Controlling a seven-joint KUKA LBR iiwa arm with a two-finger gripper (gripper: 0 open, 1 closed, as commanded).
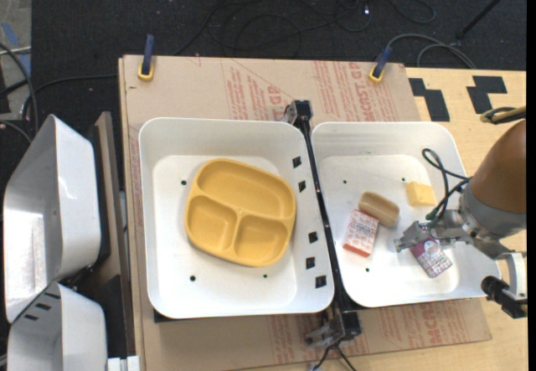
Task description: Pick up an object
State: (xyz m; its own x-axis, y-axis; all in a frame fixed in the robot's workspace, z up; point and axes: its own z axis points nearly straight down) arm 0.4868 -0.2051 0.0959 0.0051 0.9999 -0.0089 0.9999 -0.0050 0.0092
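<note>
The small pink-and-white packet (434, 259) lies flat in the right bin (444, 298), near that bin's front right corner, its long axis running on a slant from upper left to lower right. The gripper (421, 237) sits directly against the packet's upper-left end, so the packet extends from the tool toward the bin's front right. Whether the gripper is open, closed or actually holding the packet cannot be told from this angle. Further left in the bin lie a red-and-white carton (362, 234), a tan block (379, 208) and a yellow cube (420, 193), all apart from the tool.
</note>
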